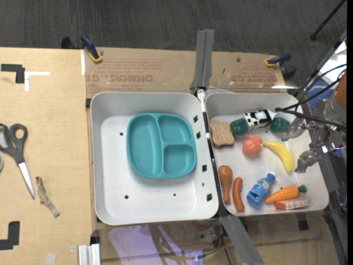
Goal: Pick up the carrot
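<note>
Camera view from above takes in both white bins on my counter [44, 120], and I reach in from the right. My gripper [306, 160] hangs over the right edge of the right bin [317, 200], above bare bin floor just beyond the banana's lower end. Whether it is spread or closed I cannot tell from this angle; the metal parts blur together, and nothing visible sits in it.

The carrot [283, 193] lies in the lower right part of that bin, orange body slanting up to the right with its green top toward the right wall. It is below my gripper and apart from it. Just beneath the carrot, a small red and white packet [292, 204] lies against the bin's front corner. To the carrot's left, close to its tip, is a blue bottle [260, 190].

Further left lie a red sausage [237, 194] and a brown drumstick [225, 181] side by side. A yellow banana [281, 154] curves above the carrot, with a tomato [252, 146] to its left and a slice of bread [222, 132] near the left wall. A black and white cow-patterned toy [258, 118] rests toward the back.

The left bin [105, 164] holds a teal divided plate [162, 146]. Scissors [16, 150] lie at the counter's far left.
</note>
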You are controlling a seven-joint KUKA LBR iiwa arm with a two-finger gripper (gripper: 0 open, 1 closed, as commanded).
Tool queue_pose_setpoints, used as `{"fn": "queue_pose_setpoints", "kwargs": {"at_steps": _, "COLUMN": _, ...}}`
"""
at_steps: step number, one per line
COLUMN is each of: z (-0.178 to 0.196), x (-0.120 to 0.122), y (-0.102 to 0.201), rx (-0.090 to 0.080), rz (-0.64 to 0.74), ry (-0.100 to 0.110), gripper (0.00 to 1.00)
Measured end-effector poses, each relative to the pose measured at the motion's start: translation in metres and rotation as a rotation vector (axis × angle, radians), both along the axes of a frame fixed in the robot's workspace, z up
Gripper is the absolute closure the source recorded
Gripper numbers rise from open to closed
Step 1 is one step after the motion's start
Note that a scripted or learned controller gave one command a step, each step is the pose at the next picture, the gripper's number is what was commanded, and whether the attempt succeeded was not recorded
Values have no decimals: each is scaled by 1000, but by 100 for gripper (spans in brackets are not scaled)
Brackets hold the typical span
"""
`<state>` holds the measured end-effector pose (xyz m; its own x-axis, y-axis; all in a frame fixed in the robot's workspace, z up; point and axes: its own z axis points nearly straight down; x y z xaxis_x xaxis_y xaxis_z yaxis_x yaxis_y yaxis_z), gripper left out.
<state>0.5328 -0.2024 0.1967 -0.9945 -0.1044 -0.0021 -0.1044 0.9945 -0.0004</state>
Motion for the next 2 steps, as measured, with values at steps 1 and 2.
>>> {"fn": "queue_pose_setpoints", "kwargs": {"at_steps": 1, "z": -104, "x": -4, "y": -8, "rx": -1, "rz": 11, "ry": -2, "gripper": 0}}
{"fn": "queue_pose_setpoints", "kwargs": {"at_steps": 2, "z": -95, "x": -26, "y": -6, "rx": -3, "rz": 303, "ry": -43, "gripper": 0}}
